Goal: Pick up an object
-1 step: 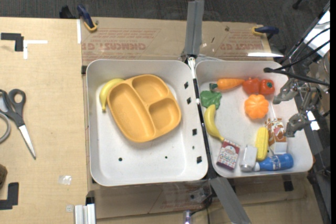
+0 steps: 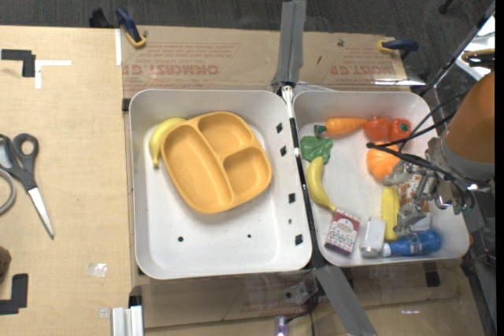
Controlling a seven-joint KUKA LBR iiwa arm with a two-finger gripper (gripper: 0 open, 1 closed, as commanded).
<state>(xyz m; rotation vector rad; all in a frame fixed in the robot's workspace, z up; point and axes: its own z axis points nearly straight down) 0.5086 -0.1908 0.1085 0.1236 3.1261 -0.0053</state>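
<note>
So the pile I'm working over sits in the right bin (image 2: pixel 358 100): a carrot (image 2: pixel 346 125) and red pepper (image 2: pixel 387 127) up at 12 o'clock, a banana (image 2: pixel 317 182) at 9, a small carton (image 2: pixel 342 234) and blue bottle (image 2: pixel 415 244) along 6. My fingers (image 2: pixel 410 210) hang low over the 4 o'clock corner, though honestly I can't tell if they're spread or pinching anything. The left bin (image 2: pixel 157 248) holds a yellow divided plate (image 2: pixel 214 161). Scissors (image 2: pixel 27 179) lie on the desk (image 2: pixel 63 248).

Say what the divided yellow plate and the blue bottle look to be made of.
Divided plate: likely matte molded plastic, with an even yellow-orange color, rounded dividers and no glare. Blue bottle: probably glossy plastic, with a smooth body and pale highlight; its material is harder to judge at this size.
</note>
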